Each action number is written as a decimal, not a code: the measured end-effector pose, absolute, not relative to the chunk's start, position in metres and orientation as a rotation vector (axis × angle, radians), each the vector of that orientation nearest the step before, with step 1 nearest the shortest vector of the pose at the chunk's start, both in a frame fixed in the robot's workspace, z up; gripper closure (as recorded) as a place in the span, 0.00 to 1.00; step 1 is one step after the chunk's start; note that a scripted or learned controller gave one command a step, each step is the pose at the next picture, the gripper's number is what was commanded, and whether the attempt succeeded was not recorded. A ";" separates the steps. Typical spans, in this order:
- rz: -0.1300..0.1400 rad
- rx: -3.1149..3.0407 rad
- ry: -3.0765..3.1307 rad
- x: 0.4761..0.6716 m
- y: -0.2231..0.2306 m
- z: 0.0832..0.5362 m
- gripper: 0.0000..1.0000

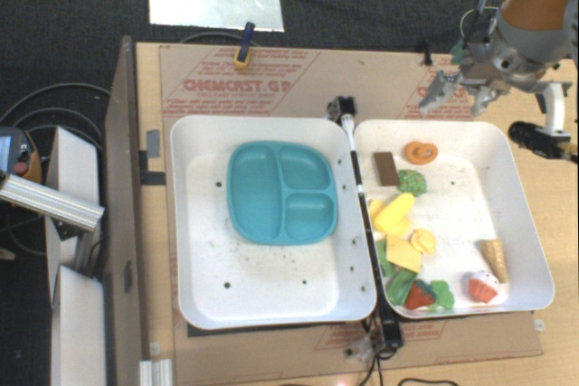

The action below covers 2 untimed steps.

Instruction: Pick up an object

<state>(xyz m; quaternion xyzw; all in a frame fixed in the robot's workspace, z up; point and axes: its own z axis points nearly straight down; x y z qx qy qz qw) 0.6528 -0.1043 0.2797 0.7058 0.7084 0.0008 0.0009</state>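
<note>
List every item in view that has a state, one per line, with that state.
gripper: raised above the right bin's far edge, holding nothing visible
teal plate: flat in the left bin, compartments bare
brown block: lying flat in the right bin
orange ring: lying flat, apart from the block
ice cream cone: on its side
yellow pieces: heaped against the divider
</note>
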 end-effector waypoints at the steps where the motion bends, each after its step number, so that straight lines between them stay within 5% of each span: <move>1: -0.006 2.226 2.225 0.627 -0.121 0.138 0.00; 2: 0.003 2.210 2.226 0.639 -0.087 0.084 0.00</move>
